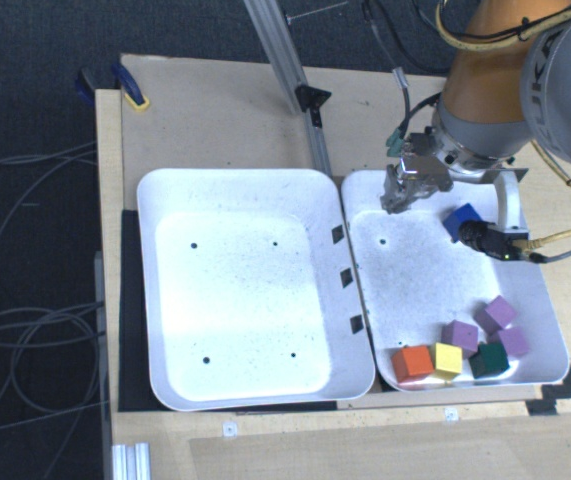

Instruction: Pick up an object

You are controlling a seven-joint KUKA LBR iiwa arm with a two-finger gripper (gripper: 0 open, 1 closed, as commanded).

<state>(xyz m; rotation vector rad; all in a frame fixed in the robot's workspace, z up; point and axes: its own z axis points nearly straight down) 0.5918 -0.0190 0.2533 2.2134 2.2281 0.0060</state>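
My gripper [397, 198] hangs over the far left part of the right bin [395, 268], below the orange-banded wrist. A blue block [462, 218] lies just to its right, partly behind a black fitting on the arm. Several blocks cluster in the bin's near right corner: an orange one [414, 362], a yellow one [448, 359], a green one [487, 360], and purple ones [461, 334] [499, 313] [513, 342]. I see no block at the gripper's tip.
The left bin [165, 268] sits beside the right one, with black clips [345, 276] along the shared rim. A slanted metal post [285, 58] rises behind the bins. Cables trail from the arm at the right.
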